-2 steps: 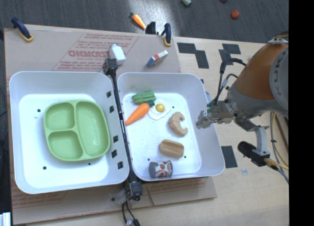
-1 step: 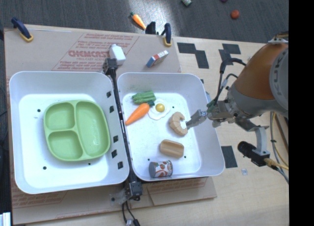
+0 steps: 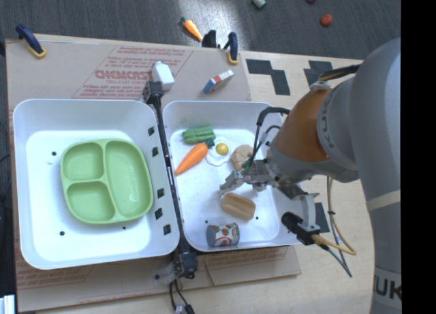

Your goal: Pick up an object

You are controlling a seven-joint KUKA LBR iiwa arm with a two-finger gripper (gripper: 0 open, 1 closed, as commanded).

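I see the grey arm with its orange band (image 3: 306, 129) reaching in from the right over the right-hand shallow white bin (image 3: 262, 234), both bins sitting on the cardboard-covered bench (image 3: 102, 74). Left shallow white bin (image 3: 27, 122) holds a pale green three-compartment plastic plate (image 3: 106, 180), roughly centred. In the right bin: the pincer (image 3: 235, 182) is low over the middle of the bin, its metal tips just above a tan bread-roll-shaped toy (image 3: 238, 206); whether the tips are apart or together I cannot tell, and nothing is visibly between them. A second tan rounded toy (image 3: 240, 156) sits just beside the wrist, partly hidden. Orange toy carrot (image 3: 191, 158) lies slanted near the bin's left wall, green bean-like toy (image 3: 198, 134) just above it, white fried egg toy with yellow yolk (image 3: 219, 152) to the carrot's right. Small printed can (image 3: 223, 235) lies on its side near the front wall. On the bench behind the bins, a small red, white and blue block (image 3: 218, 82).
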